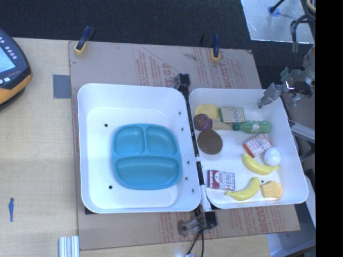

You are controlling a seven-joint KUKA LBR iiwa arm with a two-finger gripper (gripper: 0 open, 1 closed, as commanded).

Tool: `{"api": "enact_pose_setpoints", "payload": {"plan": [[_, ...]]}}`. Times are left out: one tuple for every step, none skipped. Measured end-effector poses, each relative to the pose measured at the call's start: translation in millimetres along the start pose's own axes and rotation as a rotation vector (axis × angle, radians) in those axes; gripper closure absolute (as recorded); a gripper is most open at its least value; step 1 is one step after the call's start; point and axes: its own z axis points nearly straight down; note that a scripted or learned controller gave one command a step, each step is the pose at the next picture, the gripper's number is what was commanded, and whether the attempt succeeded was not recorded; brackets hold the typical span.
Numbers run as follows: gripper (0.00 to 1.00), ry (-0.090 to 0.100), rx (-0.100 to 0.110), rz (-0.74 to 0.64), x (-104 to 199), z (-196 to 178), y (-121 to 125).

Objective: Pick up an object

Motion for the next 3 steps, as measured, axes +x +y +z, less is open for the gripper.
{"api": "enact_pose_setpoints", "payload": {"plan": [[0.0,0.001,0.0,0.001,51,131,5],[0.0,-0.001,0.033,-0.007,99,132,32],[0.0,0.001,0.006,0.001,103,135,-36]]}}
